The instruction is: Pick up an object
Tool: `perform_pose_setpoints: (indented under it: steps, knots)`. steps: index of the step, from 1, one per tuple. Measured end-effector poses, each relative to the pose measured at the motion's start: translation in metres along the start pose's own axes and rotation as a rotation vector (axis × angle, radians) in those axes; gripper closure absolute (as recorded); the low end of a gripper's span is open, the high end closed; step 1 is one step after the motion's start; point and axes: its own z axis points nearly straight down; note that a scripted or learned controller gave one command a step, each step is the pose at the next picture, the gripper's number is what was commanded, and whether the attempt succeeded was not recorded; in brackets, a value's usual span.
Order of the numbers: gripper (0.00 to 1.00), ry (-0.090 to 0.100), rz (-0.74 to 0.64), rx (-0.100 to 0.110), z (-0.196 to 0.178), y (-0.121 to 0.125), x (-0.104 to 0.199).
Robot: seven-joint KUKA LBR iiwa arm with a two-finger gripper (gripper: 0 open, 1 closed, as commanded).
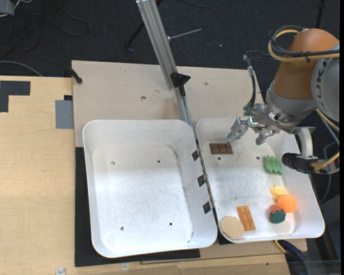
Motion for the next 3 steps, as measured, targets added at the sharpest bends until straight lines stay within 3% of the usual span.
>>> perform_pose_setpoints:
  steps: [1,3]
  knots:
    - [0.0,-0.001,0.0,-0.005,-0.003,0.001,0.0]
    - [0.0,0.0,0.002,0.0,0.086,0.001,0.002]
